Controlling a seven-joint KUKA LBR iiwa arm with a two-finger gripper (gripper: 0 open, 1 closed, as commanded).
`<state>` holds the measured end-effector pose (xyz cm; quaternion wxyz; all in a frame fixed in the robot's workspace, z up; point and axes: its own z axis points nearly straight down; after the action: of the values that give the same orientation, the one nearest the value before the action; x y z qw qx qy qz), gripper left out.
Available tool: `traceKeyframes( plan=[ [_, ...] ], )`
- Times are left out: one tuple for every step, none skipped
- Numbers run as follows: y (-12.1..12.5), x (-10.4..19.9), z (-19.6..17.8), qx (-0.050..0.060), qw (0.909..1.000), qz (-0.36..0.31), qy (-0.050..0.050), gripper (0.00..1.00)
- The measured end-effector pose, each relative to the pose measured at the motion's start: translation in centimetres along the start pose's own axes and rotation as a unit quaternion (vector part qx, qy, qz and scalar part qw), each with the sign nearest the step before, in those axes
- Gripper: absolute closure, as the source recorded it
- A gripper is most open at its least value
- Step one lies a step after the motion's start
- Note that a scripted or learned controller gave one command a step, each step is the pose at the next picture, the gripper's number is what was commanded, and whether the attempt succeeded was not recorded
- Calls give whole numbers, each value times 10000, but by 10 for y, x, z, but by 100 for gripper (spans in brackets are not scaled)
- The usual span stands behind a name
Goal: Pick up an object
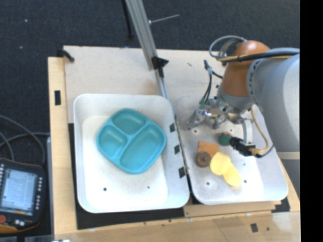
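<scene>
The right bin (265, 185) holds several small objects: an orange wedge (208, 147), a brown ring (203, 159), a yellow lumpy piece (225, 168) and a small green piece (224, 138). My gripper (200, 118) hangs low over the upper left part of this bin, just above and left of the orange wedge. Nothing shows in its grasp. The grey arm with its orange band (241, 77) reaches in from the right and covers the bin's far right corner.
The left bin (86, 185) holds a blue divided plate (132, 140). A slanted metal pole (144, 29) ends at the gap between the bins. Cables (257, 140) hang off the wrist over the right bin.
</scene>
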<state>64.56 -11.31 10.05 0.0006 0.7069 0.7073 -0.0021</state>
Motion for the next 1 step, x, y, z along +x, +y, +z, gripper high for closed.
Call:
traceKeyframes(
  plan=[
    [1,0,-12,-23,10000,-2,4,100]
  ],
)
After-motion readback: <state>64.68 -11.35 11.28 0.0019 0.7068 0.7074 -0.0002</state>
